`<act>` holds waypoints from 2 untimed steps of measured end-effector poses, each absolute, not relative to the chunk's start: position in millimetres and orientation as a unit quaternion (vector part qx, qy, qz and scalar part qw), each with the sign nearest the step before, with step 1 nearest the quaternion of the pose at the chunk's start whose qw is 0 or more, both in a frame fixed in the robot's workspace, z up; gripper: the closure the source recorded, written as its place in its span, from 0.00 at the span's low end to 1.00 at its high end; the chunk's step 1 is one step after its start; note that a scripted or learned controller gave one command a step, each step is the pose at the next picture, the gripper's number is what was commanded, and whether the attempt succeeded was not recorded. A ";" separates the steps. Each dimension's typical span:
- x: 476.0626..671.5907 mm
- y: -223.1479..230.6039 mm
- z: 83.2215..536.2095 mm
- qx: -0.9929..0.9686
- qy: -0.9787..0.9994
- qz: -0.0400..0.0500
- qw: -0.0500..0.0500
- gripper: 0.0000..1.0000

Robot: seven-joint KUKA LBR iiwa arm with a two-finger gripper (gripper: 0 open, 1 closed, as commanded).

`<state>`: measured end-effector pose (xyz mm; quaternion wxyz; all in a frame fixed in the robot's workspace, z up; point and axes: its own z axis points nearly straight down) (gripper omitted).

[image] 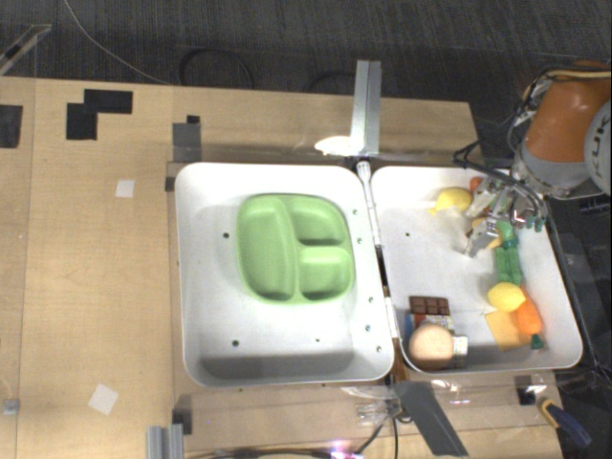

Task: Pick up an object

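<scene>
Lemon [452, 200], end effector [483, 228] hovering beside

My one camera sits fixed above the bench [86, 285], looking down at a slant from moderate height. Both bins fit in frame: left bin [206, 352] centred, right bin [421, 256] beside it, dark floor [287, 17] beyond the bench's far edge.

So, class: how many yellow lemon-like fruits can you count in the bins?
2. One yellow fruit lies near the far edge of the right bin, beside the gripper. The other lies toward the bin's right side, by an orange item. The arm may hide more.
</scene>
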<state>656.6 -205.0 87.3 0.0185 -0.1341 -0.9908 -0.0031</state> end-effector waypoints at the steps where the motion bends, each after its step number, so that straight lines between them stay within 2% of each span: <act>1: 581.5 -202.4 88.9 -0.168 -0.986 0.000 -0.006 0.00; 2: 507.5 -184.4 90.6 -0.226 -0.974 0.000 -0.008 0.00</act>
